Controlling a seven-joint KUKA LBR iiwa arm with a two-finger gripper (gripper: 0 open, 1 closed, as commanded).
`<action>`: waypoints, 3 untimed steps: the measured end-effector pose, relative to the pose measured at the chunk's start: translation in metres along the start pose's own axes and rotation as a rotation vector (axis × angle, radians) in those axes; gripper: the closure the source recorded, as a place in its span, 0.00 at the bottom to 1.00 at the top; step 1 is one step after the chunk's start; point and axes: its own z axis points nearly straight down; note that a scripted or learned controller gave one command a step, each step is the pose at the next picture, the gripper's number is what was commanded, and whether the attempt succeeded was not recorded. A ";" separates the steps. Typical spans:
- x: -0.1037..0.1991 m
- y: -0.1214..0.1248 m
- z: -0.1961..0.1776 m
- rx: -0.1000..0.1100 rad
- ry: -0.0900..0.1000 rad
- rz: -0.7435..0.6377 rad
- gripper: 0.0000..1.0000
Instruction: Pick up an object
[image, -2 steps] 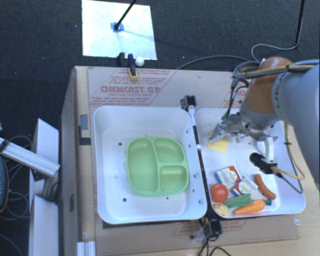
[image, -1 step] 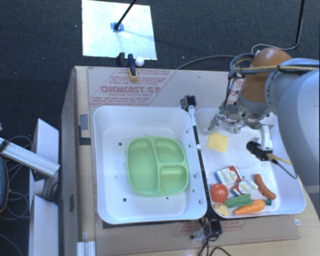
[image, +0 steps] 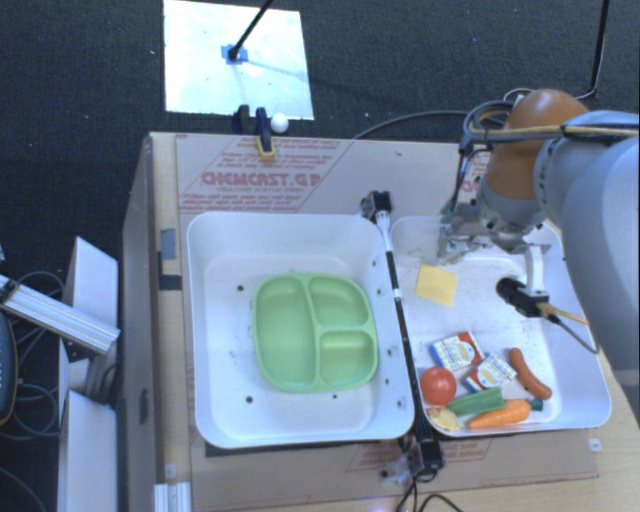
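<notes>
Arm (image: 590, 190): reaches in from the right, over the far end of the right bin (image: 585, 390).
Left bin (image: 215, 235): holds one green divided plate (image: 315, 330), lying flat near the middle.
Gripper (image: 455, 243): low over the right bin's far left corner, close to the wall between the bins; how wide it stands, cannot tell. Nothing seen held.
Yellow slice (image: 436, 284): flat on the floor of the right bin, just beside the gripper on the near side, apart from all else.
Near end of the right bin, crowded together: two small cartons (image: 455, 352), carrot (image: 500, 414), green vegetable (image: 475, 402), sausage (image: 529, 373), tomato (image: 438, 385).
</notes>
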 end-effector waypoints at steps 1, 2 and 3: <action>0.000 0.000 0.000 0.000 0.000 -0.001 0.00; 0.017 -0.043 0.012 0.005 0.002 0.008 0.00; 0.016 -0.041 0.000 0.002 0.002 0.008 1.00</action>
